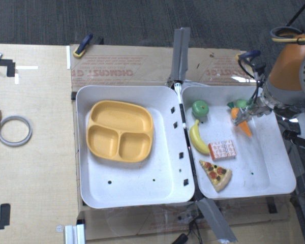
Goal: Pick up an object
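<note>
While the arm reaches in from the right, its gripper (250,112) hangs low over the right bin (274,172), right at a toy carrot (242,122).

Going from left to right: a roll of tape (13,130) lies on the bench, then a yellow divided plate (120,131) sits in the left bin (137,187). Across the divider, the right bin holds a green apple (200,108), a banana (196,138) just below it, a red-and-white card (222,150) and a pizza slice (216,175). The carrot lies tilted near the far right corner, with the gripper touching or just above it; whether the gripper is spread or pressed together cannot be told, nor whether the carrot is gripped.
</note>
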`<state>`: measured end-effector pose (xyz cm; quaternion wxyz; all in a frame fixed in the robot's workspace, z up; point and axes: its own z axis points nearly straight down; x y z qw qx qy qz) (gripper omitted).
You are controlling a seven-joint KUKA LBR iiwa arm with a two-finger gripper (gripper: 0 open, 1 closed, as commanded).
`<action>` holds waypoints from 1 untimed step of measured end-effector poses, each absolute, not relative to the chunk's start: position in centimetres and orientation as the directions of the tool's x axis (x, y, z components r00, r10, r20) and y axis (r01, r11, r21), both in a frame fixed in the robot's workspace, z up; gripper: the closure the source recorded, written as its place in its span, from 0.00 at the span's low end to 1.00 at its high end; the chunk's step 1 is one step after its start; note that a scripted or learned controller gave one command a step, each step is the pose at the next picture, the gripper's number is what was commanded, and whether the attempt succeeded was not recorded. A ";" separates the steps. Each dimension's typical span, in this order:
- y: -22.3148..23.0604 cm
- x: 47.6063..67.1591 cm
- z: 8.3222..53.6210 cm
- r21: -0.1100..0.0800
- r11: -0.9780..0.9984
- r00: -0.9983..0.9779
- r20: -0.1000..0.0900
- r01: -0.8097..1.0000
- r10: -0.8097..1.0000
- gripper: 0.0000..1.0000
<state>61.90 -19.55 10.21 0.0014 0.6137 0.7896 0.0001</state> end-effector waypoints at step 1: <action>-18.1 62.7 20.8 0.000 0.061 -0.061 -0.002 0.998 0.998 1.00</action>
